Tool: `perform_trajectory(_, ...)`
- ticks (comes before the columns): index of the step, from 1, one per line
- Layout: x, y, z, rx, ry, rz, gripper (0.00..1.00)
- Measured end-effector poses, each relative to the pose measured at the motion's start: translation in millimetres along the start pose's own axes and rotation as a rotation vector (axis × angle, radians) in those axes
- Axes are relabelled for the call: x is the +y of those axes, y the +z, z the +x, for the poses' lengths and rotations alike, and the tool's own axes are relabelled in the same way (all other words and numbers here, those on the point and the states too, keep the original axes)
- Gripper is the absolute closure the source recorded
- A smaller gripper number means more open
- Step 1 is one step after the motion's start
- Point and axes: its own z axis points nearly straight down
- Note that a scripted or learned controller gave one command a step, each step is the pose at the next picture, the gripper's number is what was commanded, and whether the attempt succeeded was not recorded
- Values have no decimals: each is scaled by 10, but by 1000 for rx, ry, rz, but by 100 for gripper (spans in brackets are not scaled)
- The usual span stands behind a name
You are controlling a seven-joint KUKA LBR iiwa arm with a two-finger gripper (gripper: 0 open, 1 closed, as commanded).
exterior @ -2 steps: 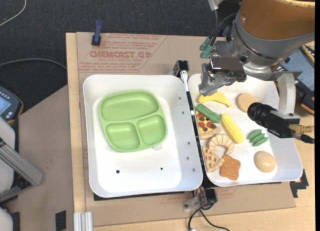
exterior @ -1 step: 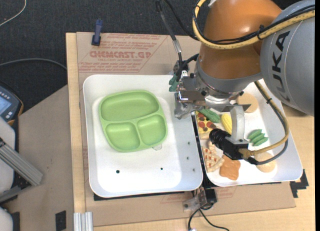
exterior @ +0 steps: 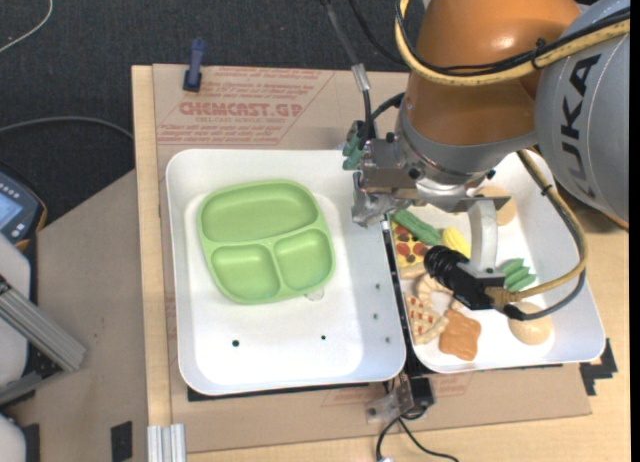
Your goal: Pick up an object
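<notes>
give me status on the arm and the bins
Gripper low over right bin, fingers hidden by wrist. Toy food piled beneath, nothing seen held. Green tray in left bin.

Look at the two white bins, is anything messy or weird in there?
Nothing looks spilled or broken. The green divided plate lies flat in the left bin, turned a bit askew to its sides. The toy foods sit heaped together in the right bin, under the arm.

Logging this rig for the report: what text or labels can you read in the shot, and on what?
"CHEMCAST GP": red print on the brown board behind the bins.
"UKA": black letters on the grey arm, apparently "KUKA" cut off.
Smaller red lines around "CHEMCAST GP": too blurred to read.
</notes>
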Motion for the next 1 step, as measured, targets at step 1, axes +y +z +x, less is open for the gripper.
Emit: perform_trajectory(1,5,-100,4,1,1,-2,100)
